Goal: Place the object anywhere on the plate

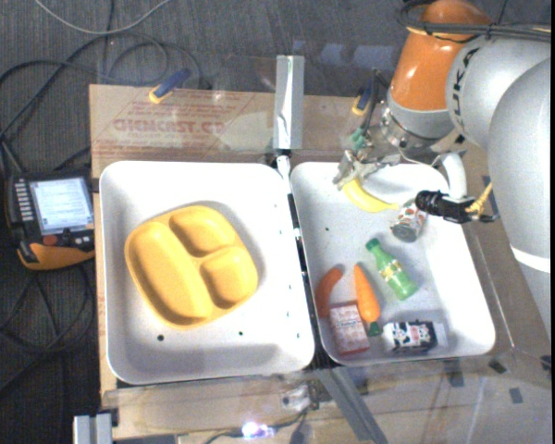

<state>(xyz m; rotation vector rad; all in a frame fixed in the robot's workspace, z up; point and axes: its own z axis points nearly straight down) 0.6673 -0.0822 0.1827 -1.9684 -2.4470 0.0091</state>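
A yellow divided plate (193,264) sits in the left white bin (120,340), a little toward 9 o'clock of that bin's centre, its three compartments bare. In the right white bin (472,326), the gripper (350,169) of the grey and orange arm (439,58) hangs over the bin's 11 o'clock corner, above a yellow banana (370,197). The banana lies on the bin floor at about 4 o'clock from the fingertips, just beside them; whether metal touches fruit cannot be told from this angle. The thin fingers sit close together with only a slim gap and nothing visible between them, so the banana is not shown to be gripped.

The rest of the bin's load lies toward 5 o'clock of the gripper. A small tin can (408,220) rests on its side near the banana's far end. A green bottle (391,269) lies tilted near the bin's middle. At its 8 o'clock an orange carrot (366,294) and a red sausage-shaped piece (328,288) lie side by side. A small red and white box (348,329) and a black and white carton (410,336) lie along the 6 o'clock rim.

A handheld pendant (51,213) lies on the floor at 9 o'clock of the bench.
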